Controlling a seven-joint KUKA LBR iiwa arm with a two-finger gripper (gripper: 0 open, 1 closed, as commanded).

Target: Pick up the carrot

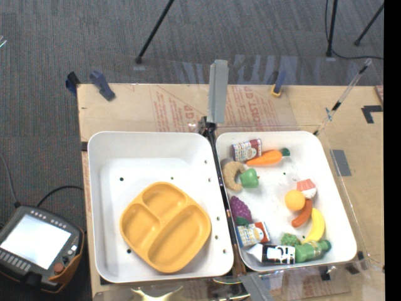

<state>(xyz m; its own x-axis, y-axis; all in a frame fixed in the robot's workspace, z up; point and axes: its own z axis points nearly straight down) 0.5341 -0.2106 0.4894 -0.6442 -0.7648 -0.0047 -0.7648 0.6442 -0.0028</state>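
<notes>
Camera view: carrot (pixel 265 158) lies in right bin (pixel 331 168), near its far edge, just right of a small can (pixel 246 149). Green apple (pixel 249 178) and bagel (pixel 234 174) sit below it. Orange (pixel 294 200), banana (pixel 316 225), grapes (pixel 240 209) and a green bottle (pixel 294 253) are nearer the front. Left bin (pixel 103 168) holds a yellow divided plate (pixel 165 226). Both bins rest on the table (pixel 144 105). Pincer state: cannot tell.
</notes>
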